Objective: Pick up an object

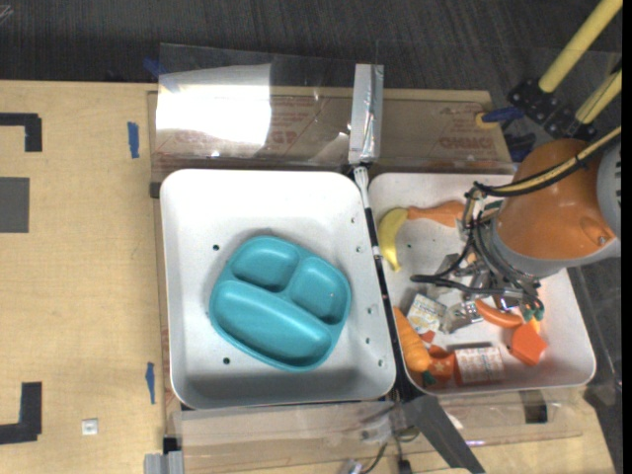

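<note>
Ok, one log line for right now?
arm over right bin | pincer low among clutter | grasp unconfirmed | tray in left bin

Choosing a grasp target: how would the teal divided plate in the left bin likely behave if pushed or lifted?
The teal plate looks rigid and moulded, so probably stiff. Lying flat in the left bin, it would likely slide, not roll. Its smooth, broad shape may resist pinching.

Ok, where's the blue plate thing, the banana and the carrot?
Blue divided plate (281,302), camera view: on the ridge between its compartments.
Banana (391,233), camera view: on the middle of its yellow curve.
Carrot (412,344), camera view: on its orange body, near the bin's left wall.
</note>
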You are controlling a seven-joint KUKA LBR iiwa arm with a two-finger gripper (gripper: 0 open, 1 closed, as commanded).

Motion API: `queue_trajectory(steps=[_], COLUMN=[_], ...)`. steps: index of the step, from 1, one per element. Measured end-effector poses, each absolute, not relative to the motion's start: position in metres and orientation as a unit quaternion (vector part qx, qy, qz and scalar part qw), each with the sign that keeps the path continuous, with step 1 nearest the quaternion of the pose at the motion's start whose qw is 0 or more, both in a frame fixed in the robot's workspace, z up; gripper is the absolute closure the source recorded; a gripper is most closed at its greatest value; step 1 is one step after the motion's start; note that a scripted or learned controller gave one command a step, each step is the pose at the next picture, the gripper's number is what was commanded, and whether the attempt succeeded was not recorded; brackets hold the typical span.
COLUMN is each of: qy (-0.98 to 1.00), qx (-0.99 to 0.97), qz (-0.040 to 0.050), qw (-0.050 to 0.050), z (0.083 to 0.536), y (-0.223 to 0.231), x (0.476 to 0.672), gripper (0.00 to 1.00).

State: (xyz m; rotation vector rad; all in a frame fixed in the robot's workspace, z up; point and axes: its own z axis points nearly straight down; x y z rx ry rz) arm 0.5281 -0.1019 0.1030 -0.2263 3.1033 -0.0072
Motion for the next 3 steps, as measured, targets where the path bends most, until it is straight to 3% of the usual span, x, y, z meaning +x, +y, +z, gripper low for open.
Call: queue_trajectory(steps=[1, 2, 3], qy=[0.972, 0.878, 0.878], qx=[-0.234, -0.479, -0.480], qz=[-0.0016, -0.0004, -0.0005], qw=[0.007, 0.002, 0.002], z=[0.200, 0.163, 0.163], y=[-0.090, -0.147, -0.146], x=[0.550, 0.524, 0.524], gripper=[1.00, 1.00, 0.00])
